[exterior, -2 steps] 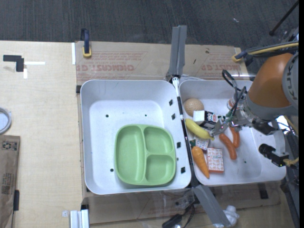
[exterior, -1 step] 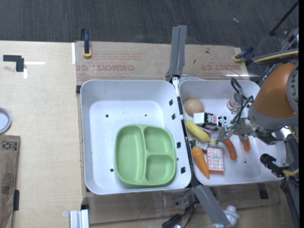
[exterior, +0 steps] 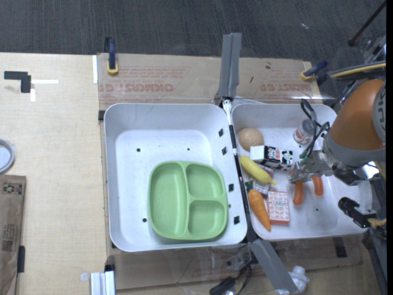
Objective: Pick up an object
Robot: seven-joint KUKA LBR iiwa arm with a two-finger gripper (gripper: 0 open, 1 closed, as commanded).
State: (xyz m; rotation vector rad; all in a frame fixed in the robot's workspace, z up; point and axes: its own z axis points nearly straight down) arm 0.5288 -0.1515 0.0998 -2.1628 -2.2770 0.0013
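My gripper (exterior: pixel 300 172) hangs low over the middle of the right bin (exterior: pixel 319 223), with the orange-banded wrist (exterior: pixel 362 118) above it to the right. Just below the gripper lie two small orange sausages (exterior: pixel 298 192), side by side. Left of it sit a black-and-white toy (exterior: pixel 276 155), a yellow banana (exterior: pixel 256 169) and a tan ball (exterior: pixel 250 137). An orange carrot (exterior: pixel 259 209) and a red-and-white card (exterior: pixel 278 206) lie toward the bin's front. Nothing can be seen held by the gripper.
The left bin (exterior: pixel 123 165) holds a green divided plate (exterior: pixel 187 200). A grey divider post (exterior: pixel 230 66) rises between the bins at the back. Clamps (exterior: pixel 110 57) sit on the cardboard behind. A tape roll (exterior: pixel 5 157) lies at the far left.
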